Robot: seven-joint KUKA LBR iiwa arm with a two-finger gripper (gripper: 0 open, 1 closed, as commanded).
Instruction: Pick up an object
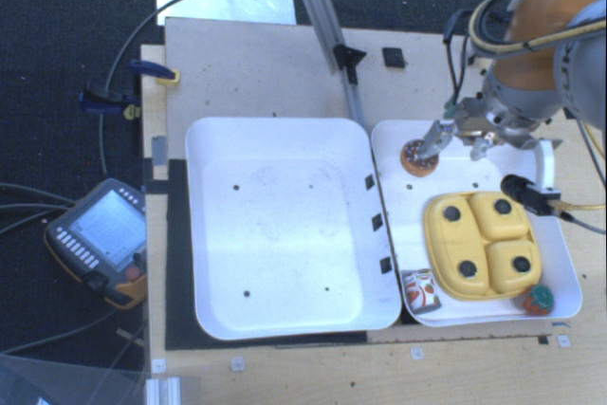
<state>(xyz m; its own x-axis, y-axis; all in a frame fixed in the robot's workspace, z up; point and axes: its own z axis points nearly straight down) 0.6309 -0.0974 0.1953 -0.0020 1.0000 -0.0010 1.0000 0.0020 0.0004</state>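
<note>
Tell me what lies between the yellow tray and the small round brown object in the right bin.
Bare white bin floor separates the yellow tray from the round brown object in the camera view.

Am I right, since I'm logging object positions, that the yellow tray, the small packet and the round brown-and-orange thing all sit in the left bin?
Not quite: the camera view shows them in the right bin, not the left. The yellow tray, the small packet and the round brown-and-orange thing all sit there together.

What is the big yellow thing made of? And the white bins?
The yellow tray looks like moulded plastic: smooth, slightly glossy, with rounded compartments. The white bins also look like plastic, matte to faintly shiny, with soft rounded rims, though thin painted metal can't be ruled out.
</note>
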